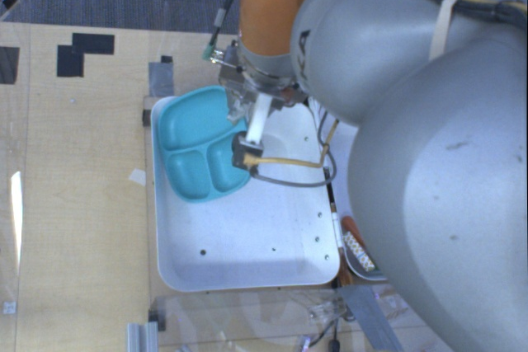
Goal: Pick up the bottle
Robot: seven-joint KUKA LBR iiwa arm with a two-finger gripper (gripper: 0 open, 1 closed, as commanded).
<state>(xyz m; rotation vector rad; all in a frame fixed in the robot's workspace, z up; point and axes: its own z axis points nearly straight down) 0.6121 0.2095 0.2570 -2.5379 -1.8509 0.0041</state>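
Note:
My gripper [238,107] hangs under the orange wrist band, over the far part of the left white bin [247,260]. It stands above the right rim of a turquoise divided plate [194,148] that lies tilted in the bin's far left corner. The arm's grey body covers most of the right bin. At that bin's left edge a small part of a reddish-brown and black thing with white dots [356,247] peeks out from under the arm; I cannot tell what it is.
The near half of the left bin is bare white floor with a few small holes. Pale wooden bench with black marks [82,52] lies to the left. The arm's bulk fills the right side.

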